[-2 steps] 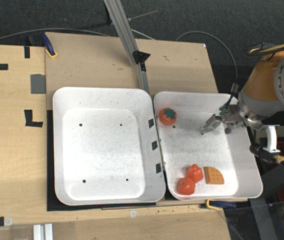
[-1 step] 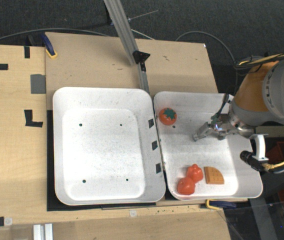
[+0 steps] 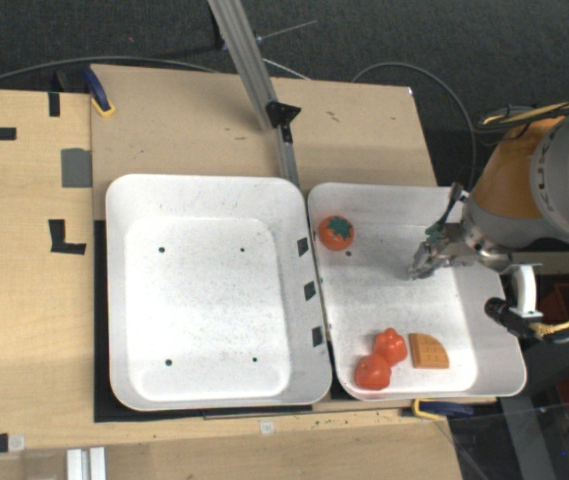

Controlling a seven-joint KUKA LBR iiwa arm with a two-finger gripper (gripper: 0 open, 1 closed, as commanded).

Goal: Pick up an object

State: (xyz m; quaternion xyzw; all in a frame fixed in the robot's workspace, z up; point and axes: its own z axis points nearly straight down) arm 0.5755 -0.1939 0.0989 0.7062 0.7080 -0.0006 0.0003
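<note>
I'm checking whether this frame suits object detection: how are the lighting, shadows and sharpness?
Camera view: lighting is even and soft, with no harsh glare on the white right-hand bin; the small red tomato-like toy with a green top and the tan waffle-like square cast only faint shadows; the two-finger gripper looks slightly soft and small; overall grain is mild.

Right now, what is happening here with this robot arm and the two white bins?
A grey arm with an orange band reaches in from the right, and its gripper hangs over the right bin, holding nothing. In that bin, a small tomato-like toy lies near the upper left, and two red pieces and a tan cracker-like piece lie close together at the near edge. The left bin sits beside it. No object is picked up yet.
</note>
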